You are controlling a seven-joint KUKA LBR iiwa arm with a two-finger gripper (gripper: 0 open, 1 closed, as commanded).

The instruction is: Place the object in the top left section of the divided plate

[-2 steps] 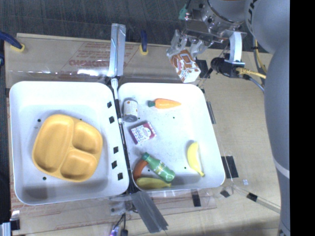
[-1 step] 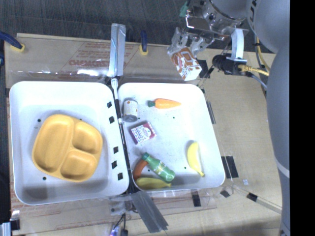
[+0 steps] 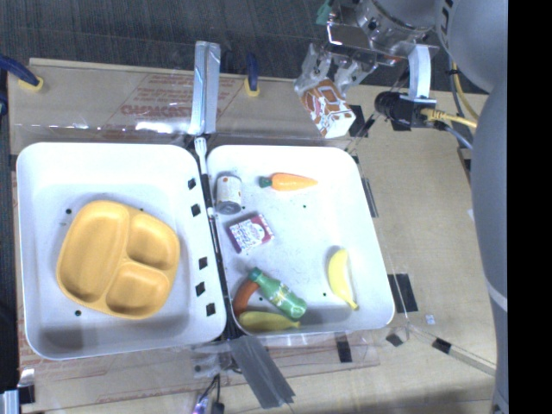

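Yellow plate [image 3: 118, 260] sits bare in the left bin [image 3: 34, 231] while the gripper [image 3: 330, 93], raised beyond the right bin [image 3: 366, 231], pinches a small carton [image 3: 329, 109], so the carry and drop remain.

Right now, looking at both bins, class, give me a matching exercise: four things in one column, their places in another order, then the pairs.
Things:
1. divided plate
2. carrot
3. banana
4. small carton

Places:
A. right bin, near its right wall
B. between the gripper's fingers, above the bench
C. left bin
D. right bin, near its far wall

Pairs: 1-C, 2-D, 3-A, 4-B
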